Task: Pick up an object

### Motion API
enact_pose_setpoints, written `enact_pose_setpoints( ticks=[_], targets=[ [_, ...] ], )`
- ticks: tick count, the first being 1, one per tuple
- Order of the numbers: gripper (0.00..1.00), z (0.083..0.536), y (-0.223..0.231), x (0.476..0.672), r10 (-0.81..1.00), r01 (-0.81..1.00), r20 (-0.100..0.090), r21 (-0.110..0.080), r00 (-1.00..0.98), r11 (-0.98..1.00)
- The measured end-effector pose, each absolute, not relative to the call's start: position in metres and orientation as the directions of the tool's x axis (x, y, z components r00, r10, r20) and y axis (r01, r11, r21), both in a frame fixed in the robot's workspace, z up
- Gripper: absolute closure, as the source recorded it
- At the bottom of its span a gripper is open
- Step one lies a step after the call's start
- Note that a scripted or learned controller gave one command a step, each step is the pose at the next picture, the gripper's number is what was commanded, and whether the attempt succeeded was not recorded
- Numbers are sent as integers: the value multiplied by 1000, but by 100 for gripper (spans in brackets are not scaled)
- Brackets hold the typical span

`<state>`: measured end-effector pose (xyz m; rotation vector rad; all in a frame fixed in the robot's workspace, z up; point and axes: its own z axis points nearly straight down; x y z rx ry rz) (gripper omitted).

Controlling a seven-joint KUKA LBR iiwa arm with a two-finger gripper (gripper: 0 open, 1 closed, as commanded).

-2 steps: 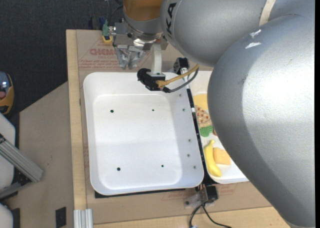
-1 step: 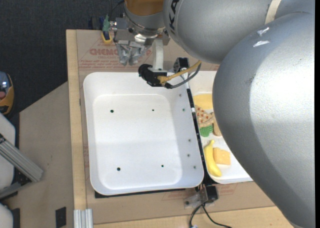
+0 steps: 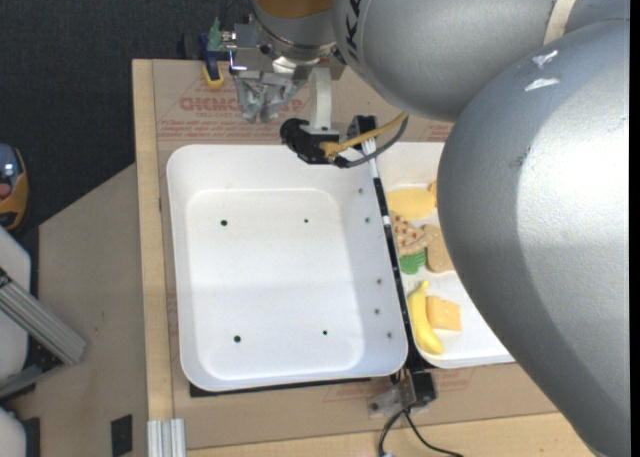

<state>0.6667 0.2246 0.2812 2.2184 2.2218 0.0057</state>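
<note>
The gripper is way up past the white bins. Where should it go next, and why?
Probably toward the right bin, I think. The gripper hangs above the brown board beyond the left bin, with nothing seen between its fingers. The banana and the other toy foods lie in the right bin, so that's where there's something to pick up.

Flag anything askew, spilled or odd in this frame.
Nothing looks spilled or damaged. The gripper hangs over the bench's far edge, beyond the left bin, away from the items, including a banana, grouped in the right bin.
</note>
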Motion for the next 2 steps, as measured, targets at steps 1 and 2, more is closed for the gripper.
enact_pose_setpoints(
  ticks=[1,2],
  targets=[
    [100,247,225,665,1000,1000,-2,-5,-1,1],
    [100,262,225,667,1000,1000,1,3,-1,1]
  ],
)
